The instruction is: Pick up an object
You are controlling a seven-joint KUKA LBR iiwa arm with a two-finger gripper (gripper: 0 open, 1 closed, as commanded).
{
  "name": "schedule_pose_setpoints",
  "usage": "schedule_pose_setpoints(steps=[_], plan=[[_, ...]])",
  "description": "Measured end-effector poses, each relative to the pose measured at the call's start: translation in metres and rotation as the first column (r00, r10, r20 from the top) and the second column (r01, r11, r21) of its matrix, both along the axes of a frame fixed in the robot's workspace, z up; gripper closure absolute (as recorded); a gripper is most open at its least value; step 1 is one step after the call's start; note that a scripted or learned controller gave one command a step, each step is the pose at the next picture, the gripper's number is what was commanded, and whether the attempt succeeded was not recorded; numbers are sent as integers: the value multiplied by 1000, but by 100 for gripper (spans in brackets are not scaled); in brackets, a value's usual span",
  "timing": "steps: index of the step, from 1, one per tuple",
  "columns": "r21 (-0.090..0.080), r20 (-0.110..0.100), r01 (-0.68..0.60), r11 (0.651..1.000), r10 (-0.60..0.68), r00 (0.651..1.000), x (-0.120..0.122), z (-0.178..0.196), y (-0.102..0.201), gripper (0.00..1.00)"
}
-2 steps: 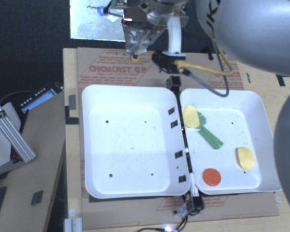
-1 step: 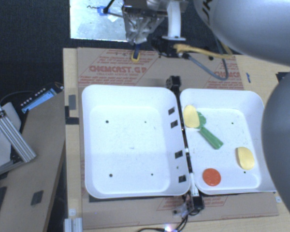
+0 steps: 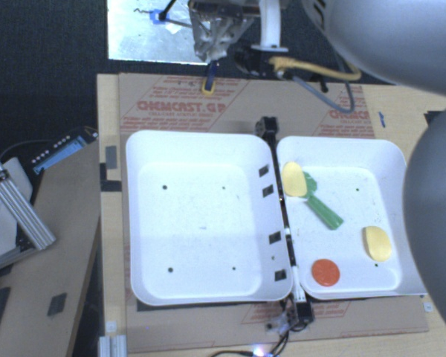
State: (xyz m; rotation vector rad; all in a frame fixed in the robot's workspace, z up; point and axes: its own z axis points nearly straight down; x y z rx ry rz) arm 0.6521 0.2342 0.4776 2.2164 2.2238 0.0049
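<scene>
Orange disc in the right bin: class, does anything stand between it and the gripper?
Nothing visible does. The orange disc lies uncovered, apart from the green piece. The gripper is up beyond the bins.

"CHEMCAST" in red on the cardboard sheet (image 3: 180,104)

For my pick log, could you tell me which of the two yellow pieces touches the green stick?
The yellow piece by the right bin's left wall; the other yellow piece lies alone.

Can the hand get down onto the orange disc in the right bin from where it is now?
Probably yes: the orange disc lies flat, apart from other items, nothing above it. The hand hangs beyond the bins.
</scene>
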Motion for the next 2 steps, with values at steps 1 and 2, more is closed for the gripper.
schedule_pose_setpoints(steps=[1,2], plan=[[0,0,-1,1000,1,1000,2,17,0,100],[0,-1,-2,1000,2,1000,0,22,0,100]])
